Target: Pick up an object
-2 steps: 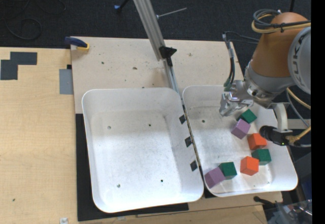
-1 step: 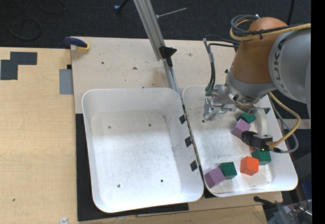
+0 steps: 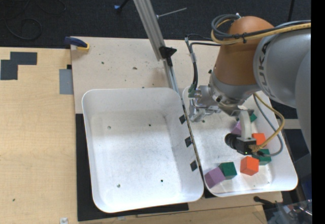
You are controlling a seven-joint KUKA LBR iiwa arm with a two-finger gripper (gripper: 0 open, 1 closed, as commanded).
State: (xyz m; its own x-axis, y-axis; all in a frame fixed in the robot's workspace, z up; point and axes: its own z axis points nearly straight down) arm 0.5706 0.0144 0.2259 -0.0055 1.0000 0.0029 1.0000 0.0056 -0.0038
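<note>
A pale wooden bench (image 3: 35, 131) carries two white bins; the right bin (image 3: 284, 180) holds my targets, an orange block (image 3: 249, 165), green block (image 3: 228, 169) and purple block (image 3: 214, 176) near its front edge. The gripper (image 3: 203, 111) hangs at the bin's far left; whether it is open, I cannot tell. I'd centre above one block before descending.

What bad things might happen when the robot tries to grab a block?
The gripper sits near the wall between the bins, apart from the blocks, so a grab here may catch nothing. The orange block, green block and purple block crowd the right bin corner, so fingers might push them instead. A cable hangs close above them.
</note>
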